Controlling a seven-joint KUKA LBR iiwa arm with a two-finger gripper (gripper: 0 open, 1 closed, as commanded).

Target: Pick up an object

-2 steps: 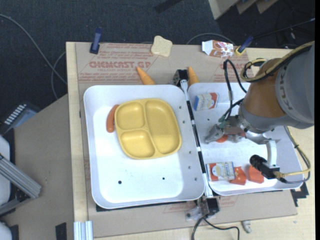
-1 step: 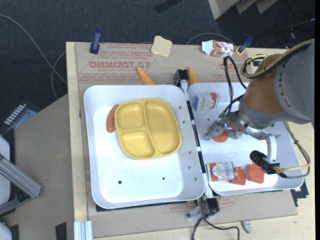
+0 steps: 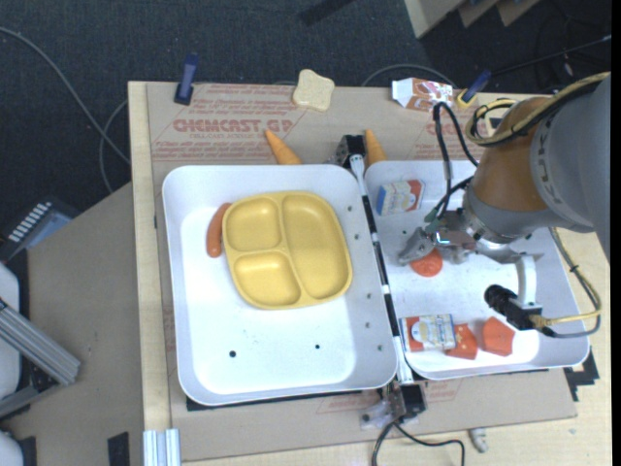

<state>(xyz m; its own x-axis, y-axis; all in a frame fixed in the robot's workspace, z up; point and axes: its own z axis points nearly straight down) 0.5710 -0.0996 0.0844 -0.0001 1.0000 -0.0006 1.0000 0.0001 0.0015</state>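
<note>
Nearest, at five o'clock in the right bin (image 3: 553, 352), a small printed packet (image 3: 430, 332) lies beside two red-orange pieces (image 3: 498, 336); its writing is too small to read. In the left bin (image 3: 194, 289), a yellow divided plate (image 3: 286, 249) sits beside a sausage (image 3: 213, 231). At three o'clock the gripper (image 3: 427, 246) hovers over a red round item (image 3: 427, 266); its opening cannot be judged. Beyond, cardboard (image 3: 233, 115) reads roughly "CHEMCAST GP". A bread slice (image 3: 313, 88) lies at twelve o'clock, dark carpet (image 3: 97, 27) behind.

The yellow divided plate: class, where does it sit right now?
The yellow divided plate lies in the left white bin, toward its upper half, with a hot dog against its left edge.
</note>
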